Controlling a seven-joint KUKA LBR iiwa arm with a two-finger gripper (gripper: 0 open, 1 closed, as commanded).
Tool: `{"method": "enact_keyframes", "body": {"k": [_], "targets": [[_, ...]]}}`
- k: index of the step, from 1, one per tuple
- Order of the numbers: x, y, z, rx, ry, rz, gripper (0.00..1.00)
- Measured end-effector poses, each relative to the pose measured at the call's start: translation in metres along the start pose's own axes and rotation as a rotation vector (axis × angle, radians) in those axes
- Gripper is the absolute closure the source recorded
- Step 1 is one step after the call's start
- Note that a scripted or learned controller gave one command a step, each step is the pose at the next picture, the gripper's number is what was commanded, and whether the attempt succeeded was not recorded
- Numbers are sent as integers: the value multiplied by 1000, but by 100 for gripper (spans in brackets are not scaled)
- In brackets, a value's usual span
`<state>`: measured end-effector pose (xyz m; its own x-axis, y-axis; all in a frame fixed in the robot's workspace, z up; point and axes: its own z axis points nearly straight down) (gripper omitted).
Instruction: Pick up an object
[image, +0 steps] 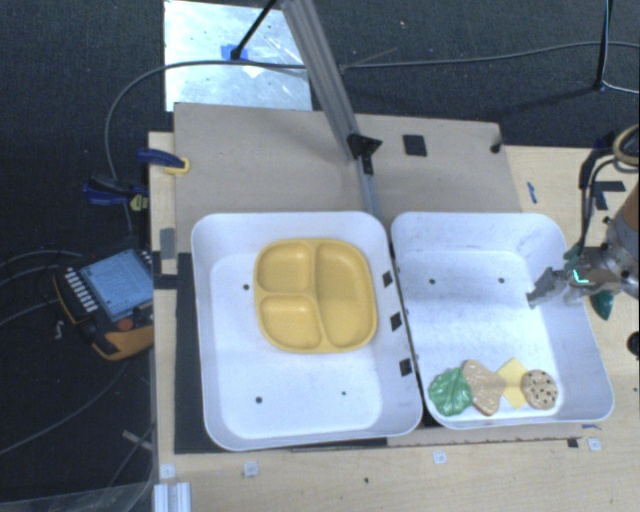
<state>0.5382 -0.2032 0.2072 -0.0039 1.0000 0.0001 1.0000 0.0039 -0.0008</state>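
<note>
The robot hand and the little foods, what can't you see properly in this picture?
- Gripper, camera view: small and blurred at the right bin's rim, so its fingers are unclear.
- Arm, camera view: cut off by the right edge.
- Cheese: partly under the bread and cookie.
- Leaf: edge tucked beneath the bread.

No text, label, brand, number or sign can be read. The blue-screened device (108, 285) lying off the bench (300, 150) at nine o'clock shows rows of small keys along its edge, but any characters on its face or keys are too small to tell.
</note>
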Motion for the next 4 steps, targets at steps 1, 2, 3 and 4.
{"method": "enact_keyframes", "body": {"k": [1,2,3,4], "targets": [[0,1,-1,-3,-1,0,0],[9,0,57,1,1,1,0],[2,-8,108,2,0,3,0],[2,-6,120,-5,-1,2,0]]}}
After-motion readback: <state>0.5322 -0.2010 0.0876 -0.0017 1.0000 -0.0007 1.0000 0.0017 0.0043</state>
